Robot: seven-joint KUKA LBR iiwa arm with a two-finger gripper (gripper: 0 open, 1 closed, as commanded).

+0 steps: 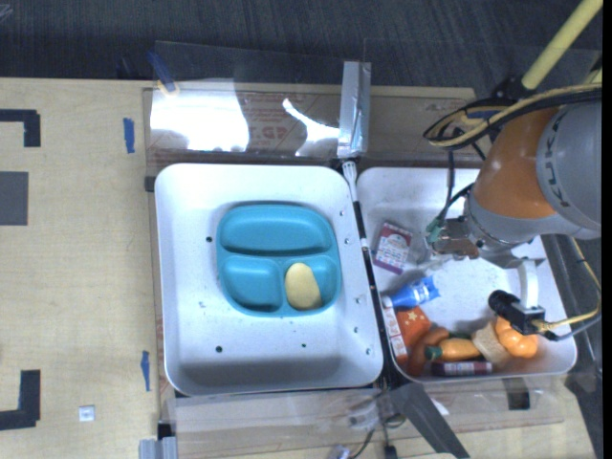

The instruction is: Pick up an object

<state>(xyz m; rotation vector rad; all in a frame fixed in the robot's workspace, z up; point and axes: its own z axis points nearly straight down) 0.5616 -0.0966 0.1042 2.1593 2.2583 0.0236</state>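
Honestly, you could not tell how the claw [448, 240] stood, since the grey arm [535, 180] hid much of it as it hung over the right bin [559, 357]. Just beside it lay a small packet [392, 247], with a bottle [413, 293] nearer you, likely the reason for hovering there. Across, the blue tray [258, 232] in the left bin [182, 275] cradled a yellow lemon [302, 286].

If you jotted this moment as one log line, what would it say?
arm: over right bin | tool: above small packet | left bin: blue tray, yellow egg-shaped item
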